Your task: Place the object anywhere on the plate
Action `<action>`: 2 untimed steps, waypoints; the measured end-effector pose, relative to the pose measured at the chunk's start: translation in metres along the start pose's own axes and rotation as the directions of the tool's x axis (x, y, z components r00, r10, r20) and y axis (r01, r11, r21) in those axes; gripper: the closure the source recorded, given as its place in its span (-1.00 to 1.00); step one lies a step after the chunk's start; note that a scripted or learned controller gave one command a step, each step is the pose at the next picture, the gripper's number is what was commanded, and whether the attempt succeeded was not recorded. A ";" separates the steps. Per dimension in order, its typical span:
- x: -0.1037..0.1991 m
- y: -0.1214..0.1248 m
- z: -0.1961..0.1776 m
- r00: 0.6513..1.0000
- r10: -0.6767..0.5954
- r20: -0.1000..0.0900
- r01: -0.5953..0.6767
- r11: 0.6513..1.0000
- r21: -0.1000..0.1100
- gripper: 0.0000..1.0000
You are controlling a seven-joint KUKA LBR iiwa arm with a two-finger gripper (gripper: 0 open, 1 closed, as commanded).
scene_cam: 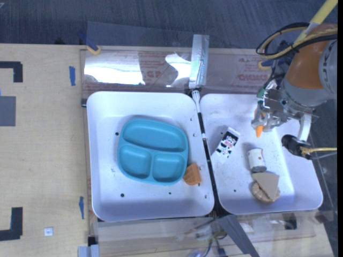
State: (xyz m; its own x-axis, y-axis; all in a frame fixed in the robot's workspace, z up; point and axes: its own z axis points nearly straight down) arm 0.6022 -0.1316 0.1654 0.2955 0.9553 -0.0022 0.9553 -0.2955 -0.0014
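Gripping orange piece [259,129] upright, gripper [261,123] over rt bin [300,197]

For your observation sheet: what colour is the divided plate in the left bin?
The plate is light blue, seen best in the camera view.

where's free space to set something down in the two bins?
Left bin: bare floor left of the blue plate and along the front wall; the plate's three compartments are bare. Tight at the plate's front-right corner, where an orange-brown piece touches it. Right bin: bare at front left, below the black-and-white card. Crowded around the small bottle, tan lump and hand.
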 end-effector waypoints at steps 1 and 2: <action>0.118 -0.033 -0.020 0.999 0.046 -0.006 -0.046 0.999 -0.001 1.00; 0.170 -0.044 -0.020 0.994 -0.108 -0.003 0.108 0.994 -0.004 1.00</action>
State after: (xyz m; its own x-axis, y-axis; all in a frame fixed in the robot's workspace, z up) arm 0.6103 0.0442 0.1847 0.1906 0.9817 0.0006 0.9817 -0.1906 0.0019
